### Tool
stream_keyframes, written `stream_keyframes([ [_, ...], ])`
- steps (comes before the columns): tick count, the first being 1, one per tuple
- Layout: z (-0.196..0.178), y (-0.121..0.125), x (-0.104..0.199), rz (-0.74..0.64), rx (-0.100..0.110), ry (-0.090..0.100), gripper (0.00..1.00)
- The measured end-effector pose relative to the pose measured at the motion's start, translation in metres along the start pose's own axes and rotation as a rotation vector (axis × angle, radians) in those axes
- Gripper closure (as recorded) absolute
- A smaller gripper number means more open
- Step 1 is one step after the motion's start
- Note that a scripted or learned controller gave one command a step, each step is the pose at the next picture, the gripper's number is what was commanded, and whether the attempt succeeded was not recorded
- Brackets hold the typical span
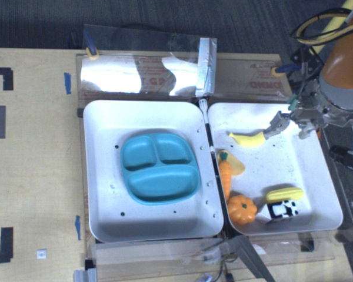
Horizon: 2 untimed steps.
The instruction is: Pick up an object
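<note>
Camera view — fingers (289,126) spread, nothing between them, beside banana (247,138) near right bin's (317,175) far edge.

A robotics lab: a plywood tabletop (35,175) marked with black tape corners and blue tape tabs, two white bins (100,157) clamped side by side, bundled yellow cables (326,25) (upper right), dark carpet (165,4) beyond

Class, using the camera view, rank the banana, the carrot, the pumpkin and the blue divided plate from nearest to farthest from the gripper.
Measured from the gripper, at the right bin's upper edge:
1. Banana, just to its left in the right bin.
2. Carrot, by the divider between the bins.
3. Pumpkin, at the right bin's lower left corner.
4. Blue divided plate, in the left bin.
</note>
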<state>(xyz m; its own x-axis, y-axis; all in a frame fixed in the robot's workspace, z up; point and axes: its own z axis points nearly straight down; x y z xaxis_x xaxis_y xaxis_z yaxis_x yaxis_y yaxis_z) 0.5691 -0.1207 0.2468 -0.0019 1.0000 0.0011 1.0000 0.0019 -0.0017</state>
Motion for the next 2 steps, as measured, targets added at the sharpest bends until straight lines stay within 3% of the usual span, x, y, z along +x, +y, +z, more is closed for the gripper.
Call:
stream_keyframes([
  [1,0.056,0.019,0.001,-0.264,0.002,0.001,0.00],
  [2,0.151,0.095,-0.038,-0.171,0.006,0.001,0.00],
])
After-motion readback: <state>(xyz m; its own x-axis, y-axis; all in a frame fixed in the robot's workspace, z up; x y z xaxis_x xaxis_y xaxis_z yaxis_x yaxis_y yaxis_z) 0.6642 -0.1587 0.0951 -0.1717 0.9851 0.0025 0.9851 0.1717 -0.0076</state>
